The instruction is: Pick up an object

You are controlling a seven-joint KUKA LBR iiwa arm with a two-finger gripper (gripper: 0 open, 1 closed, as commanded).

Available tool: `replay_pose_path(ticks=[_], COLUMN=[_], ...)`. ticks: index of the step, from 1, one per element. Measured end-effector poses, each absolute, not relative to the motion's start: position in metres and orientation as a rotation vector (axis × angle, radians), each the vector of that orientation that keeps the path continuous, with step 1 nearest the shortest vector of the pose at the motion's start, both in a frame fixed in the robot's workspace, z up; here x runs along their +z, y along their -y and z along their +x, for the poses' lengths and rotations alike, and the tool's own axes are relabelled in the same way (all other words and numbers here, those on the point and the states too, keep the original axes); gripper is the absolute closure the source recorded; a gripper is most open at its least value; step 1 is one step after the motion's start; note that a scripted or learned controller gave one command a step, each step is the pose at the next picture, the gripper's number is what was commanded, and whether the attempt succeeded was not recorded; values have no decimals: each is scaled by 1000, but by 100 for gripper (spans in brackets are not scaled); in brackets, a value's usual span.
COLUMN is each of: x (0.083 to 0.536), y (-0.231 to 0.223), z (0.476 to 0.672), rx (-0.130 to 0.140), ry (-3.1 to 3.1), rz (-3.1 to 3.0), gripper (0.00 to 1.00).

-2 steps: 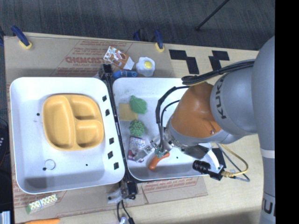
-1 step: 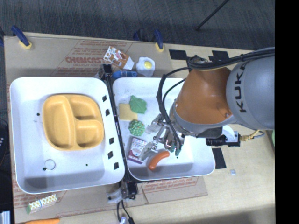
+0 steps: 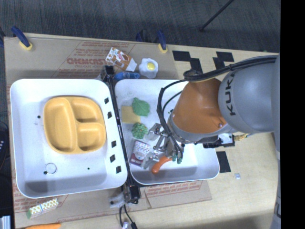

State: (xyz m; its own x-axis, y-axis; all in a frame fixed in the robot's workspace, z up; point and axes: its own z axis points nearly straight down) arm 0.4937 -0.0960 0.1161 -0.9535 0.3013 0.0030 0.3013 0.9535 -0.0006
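Note:
My gripper [image 3: 161, 149] is low in the right bin [image 3: 205, 168], reaching in from the right under the orange-banded wrist. Its metal fingers sit just above an orange carrot-like piece [image 3: 160, 164] and beside a small red-and-white packet [image 3: 140, 152]. Nothing shows clearly between the fingers. A green broccoli piece [image 3: 139, 130], a green leafy piece [image 3: 141, 107] and a yellow cheese-like slab [image 3: 127, 114] lie further up in the same bin.
The left bin [image 3: 24, 128] holds a yellow divided tray [image 3: 74, 124] and a small clear ring [image 3: 50, 168]. Outside the bins at the back lie a snack packet [image 3: 116, 57] and a white and yellow egg-like toy [image 3: 148, 67]. The arm body covers the right bin's right half.

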Motion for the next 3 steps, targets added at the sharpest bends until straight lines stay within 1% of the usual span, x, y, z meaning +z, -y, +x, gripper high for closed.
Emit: replay_pose_path(ticks=[1, 2, 3], x=[97, 97, 101], y=[96, 94, 96], z=[482, 482, 484], rx=[6, 10, 3], ry=[3148, 3160, 3134], rz=[-264, 36, 310], gripper=[0, 0, 0])
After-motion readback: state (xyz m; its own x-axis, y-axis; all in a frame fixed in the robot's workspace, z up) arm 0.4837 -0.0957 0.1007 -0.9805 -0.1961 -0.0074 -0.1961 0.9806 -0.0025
